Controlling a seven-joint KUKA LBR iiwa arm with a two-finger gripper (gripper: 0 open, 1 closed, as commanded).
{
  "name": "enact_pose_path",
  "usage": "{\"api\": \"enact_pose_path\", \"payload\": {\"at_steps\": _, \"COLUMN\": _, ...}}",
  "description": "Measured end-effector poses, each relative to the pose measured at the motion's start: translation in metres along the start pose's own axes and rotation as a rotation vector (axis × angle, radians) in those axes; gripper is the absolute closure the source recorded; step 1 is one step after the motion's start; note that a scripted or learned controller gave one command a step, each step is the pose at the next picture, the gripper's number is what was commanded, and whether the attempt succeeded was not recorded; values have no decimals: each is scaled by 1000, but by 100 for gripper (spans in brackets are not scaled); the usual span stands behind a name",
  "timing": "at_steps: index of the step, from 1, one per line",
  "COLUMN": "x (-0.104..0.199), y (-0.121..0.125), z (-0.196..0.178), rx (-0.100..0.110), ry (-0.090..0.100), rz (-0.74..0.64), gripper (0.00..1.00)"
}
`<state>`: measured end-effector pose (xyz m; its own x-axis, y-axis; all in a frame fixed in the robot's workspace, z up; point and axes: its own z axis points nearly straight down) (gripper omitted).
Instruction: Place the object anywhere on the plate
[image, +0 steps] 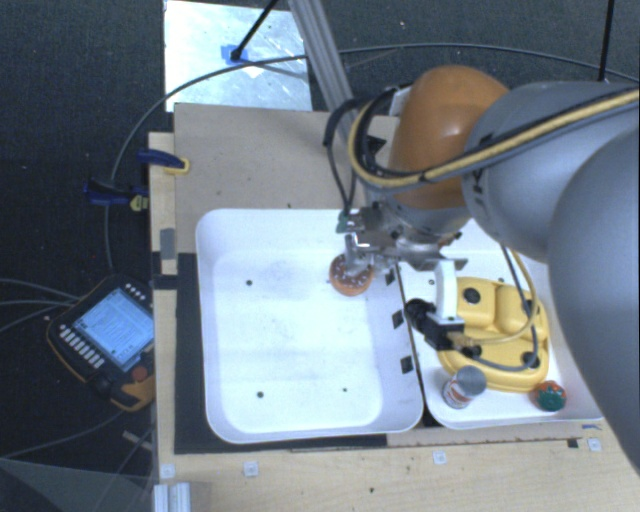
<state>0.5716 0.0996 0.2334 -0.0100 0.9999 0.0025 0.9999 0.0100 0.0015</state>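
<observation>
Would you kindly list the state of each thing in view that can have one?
hand: low at the left bin's right edge, over a small brown round object.
brown round object: lying in the left bin.
yellow object: resting in the right bin.
small can: tilted beside it.
green ball: resting in the right bin's corner.
handheld pendant: screen lit.
</observation>
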Motion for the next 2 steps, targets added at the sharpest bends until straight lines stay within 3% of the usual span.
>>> {"api": "enact_pose_path", "payload": {"at_steps": 1, "x": 42, "y": -14, "z": 4, "rx": 2, "ry": 0, "rz": 0, "gripper": 100}}
{"api": "enact_pose_path", "payload": {"at_steps": 2, "x": 39, "y": -14, "z": 3, "rx": 1, "ry": -2, "rz": 5, "gripper": 0}}
